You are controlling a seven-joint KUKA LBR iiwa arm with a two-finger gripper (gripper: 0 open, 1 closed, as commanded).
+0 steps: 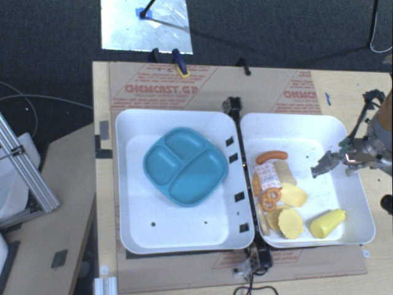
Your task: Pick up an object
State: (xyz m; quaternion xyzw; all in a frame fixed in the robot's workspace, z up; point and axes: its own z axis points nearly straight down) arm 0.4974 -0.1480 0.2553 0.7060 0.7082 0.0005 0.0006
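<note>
Camera view shows you the end effector over the right bin, its state impossible to tell; food items lie clustered at the bin's left.

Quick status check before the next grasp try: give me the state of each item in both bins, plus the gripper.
Blue divided plate: flat in left bin, nothing on it.
Sausage: lying in right bin.
Pretzel: lying on the food pile.
Potato slices: lying flat, overlapping.
Yellow bottle: on its side, apart from the pile.
Gripper: above right bin, holding nothing.
</note>
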